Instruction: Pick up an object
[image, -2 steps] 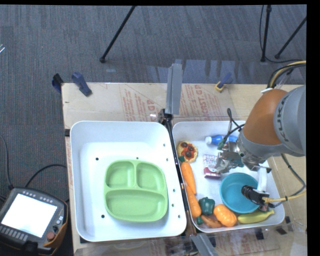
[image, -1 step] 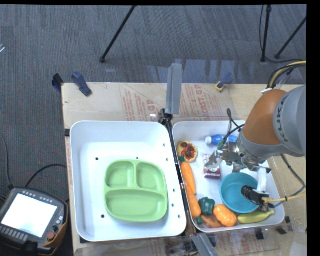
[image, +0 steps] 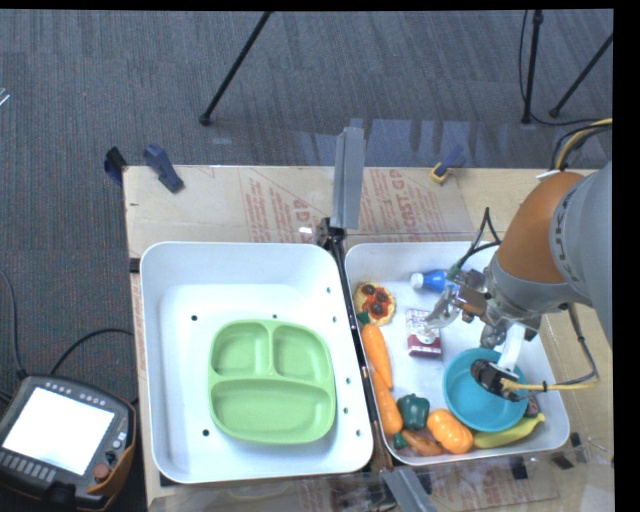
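My arm (image: 560, 240) comes in from the right edge of the frame and covers the upper right part of the right bin (image: 385, 258). My gripper (image: 462, 305) hangs over that bin's middle, above a small dark red carton (image: 425, 343); how wide it stands I cannot tell, and nothing is seen in its grasp. A dark piece of my wrist gear lies over the blue bowl (image: 480, 393), hiding part of it.

In the right bin I count two carrots (image: 375, 355), one green pepper (image: 413, 409), one orange pepper (image: 449, 431), one banana (image: 512, 431) half tucked under the bowl, one pizza slice (image: 376, 300) and one small blue-and-white bottle (image: 430, 281). The left bin (image: 165, 300) holds one green divided plate (image: 271, 382).

Red print on the cardboard (image: 230, 205) behind the bins is upside down and too faint to read. The carton's label is illegible.
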